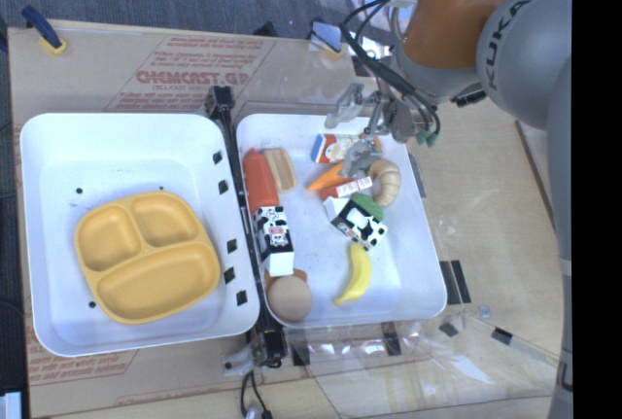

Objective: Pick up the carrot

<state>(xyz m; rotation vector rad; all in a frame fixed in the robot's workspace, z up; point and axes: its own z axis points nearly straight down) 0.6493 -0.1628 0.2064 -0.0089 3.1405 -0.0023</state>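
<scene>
One carrot [327, 179] lies below your claw [362, 153]; its state cannot be told. Descend centred, clear of the croissant [386, 180].

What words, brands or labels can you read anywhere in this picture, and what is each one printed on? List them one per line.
"KUKA": grey arm housing, upper right.
"CHEMCAST GP": red print on the brown protective paper behind the bins; the last letters are faint.
Smaller red lines around that print: too blurred to read.
Blue and white carton and cow-patterned carton in the right bin: print too small to read.
</scene>
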